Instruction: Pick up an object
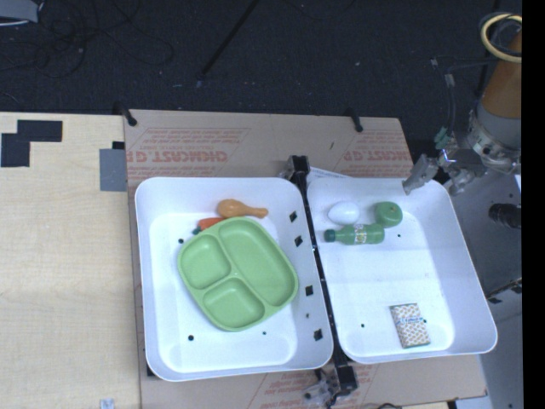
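Four small things sit in the right bin: a green bottle lying on its side, a white egg-shaped piece touching it from behind, a round green lid-like piece just beside its end, and a patterned packet well apart near the front corner. Over in the left bin, one green divided plate crowds one orange drumstick toy and a red-orange scrap against the back wall. Claw hovers at the right bin's far corner, holding nothing; I cannot tell how it is set.
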### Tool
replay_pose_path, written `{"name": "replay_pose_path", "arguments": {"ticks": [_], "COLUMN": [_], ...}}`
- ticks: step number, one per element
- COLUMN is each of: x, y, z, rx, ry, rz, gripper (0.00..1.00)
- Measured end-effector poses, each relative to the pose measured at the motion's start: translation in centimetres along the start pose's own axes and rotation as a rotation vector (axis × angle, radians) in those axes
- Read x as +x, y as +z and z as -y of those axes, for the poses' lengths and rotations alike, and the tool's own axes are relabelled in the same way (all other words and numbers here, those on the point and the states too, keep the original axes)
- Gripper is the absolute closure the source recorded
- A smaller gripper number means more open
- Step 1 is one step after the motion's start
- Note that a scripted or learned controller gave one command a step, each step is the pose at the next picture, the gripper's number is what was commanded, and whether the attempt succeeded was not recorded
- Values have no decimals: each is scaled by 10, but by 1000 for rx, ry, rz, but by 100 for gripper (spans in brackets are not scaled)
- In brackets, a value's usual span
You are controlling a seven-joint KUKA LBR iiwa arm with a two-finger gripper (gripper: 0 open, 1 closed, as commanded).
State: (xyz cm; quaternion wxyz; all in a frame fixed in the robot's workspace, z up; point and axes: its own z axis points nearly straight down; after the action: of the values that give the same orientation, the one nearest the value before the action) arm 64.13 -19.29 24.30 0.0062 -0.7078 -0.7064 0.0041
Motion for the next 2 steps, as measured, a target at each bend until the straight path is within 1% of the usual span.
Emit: {"name": "replay_pose_path", "arguments": {"ticks": [1, 2], "x": [0, 5], "y": [-9, 54], "z": [-2, -3], "rx": [-14, -9], "ry": [-2, -3], "rz": [3, 2], "gripper": [0, 0]}}
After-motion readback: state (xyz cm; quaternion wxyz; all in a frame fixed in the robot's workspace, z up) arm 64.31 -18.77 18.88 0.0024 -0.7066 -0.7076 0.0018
